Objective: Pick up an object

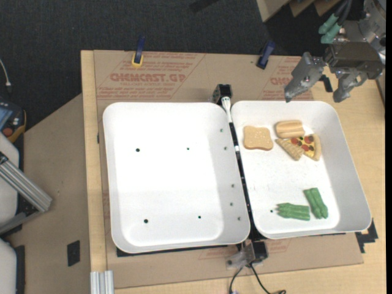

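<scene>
My gripper (320, 84) hangs open above the far edge of the right bin (349, 164), its two grey fingers spread apart with nothing between them. In that bin lie a slice of toast (258, 138), a hot dog bun (289, 128) and a pizza slice (301, 146) close together near the far side. Two green bean pods (304, 207) lie near the bin's front edge. The gripper is beyond and above the hot dog bun, touching none of the items.
The left bin (168, 170) sits beside the right one on a cardboard sheet (184, 72). Clamps (139, 51) hold the sheet's far edge. A black clip (222, 94) joins the bins at the far side.
</scene>
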`<act>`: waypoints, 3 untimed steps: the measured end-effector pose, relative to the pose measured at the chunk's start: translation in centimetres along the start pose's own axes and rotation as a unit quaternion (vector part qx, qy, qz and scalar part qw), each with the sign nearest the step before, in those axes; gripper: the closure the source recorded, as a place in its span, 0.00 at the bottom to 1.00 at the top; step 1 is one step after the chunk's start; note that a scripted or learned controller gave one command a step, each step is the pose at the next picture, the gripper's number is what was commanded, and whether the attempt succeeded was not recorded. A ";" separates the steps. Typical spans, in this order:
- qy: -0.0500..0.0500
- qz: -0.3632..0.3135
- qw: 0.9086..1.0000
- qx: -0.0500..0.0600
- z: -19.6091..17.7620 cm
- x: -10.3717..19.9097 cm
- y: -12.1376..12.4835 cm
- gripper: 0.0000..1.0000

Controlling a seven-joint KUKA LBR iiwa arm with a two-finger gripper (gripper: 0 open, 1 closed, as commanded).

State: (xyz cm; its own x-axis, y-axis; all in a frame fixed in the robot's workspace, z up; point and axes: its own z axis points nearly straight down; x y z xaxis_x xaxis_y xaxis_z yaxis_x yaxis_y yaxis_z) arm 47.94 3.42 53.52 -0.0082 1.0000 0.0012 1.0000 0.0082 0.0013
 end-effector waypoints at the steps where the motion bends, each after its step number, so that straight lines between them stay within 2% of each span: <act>1: 0.001 -0.005 1.000 0.000 0.8 16.1 -0.1 0.00; 2: 0.001 0.003 1.000 -0.003 -0.4 15.3 0.2 1.00; 3: -0.002 0.002 1.000 0.004 2.6 19.2 0.1 1.00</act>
State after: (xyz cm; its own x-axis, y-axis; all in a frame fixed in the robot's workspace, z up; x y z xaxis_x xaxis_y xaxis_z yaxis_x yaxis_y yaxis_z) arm 47.84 22.66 50.91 -0.0046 1.0000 -0.0018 1.0000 0.0046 -0.0059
